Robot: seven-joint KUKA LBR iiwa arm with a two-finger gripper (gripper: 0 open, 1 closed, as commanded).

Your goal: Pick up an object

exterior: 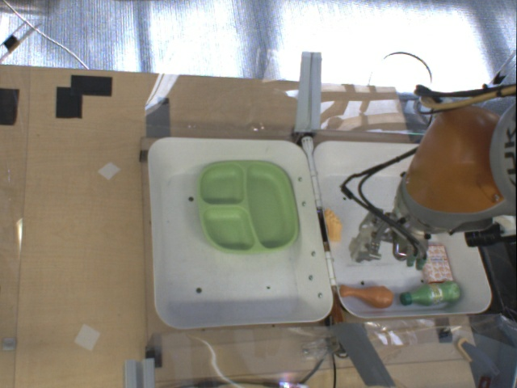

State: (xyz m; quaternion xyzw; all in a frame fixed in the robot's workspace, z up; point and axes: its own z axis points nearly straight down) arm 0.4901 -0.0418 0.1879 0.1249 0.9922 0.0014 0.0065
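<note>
Hovering over the right bin, claw points down at bare floor, nothing between its fingers; open or closed, can't tell. Orange wooden pin-shaped object lies just below the claw, green bottle below and to its right, small red-white packet just right of it. Yellow-orange item sits left of the claw by the divider. Green sectioned plate is well left, in the left bin.

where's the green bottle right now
The green bottle lies on its side near the front edge of the right bin in the camera view, just right of the orange drumstick-shaped toy and below the small pink packet.
</note>
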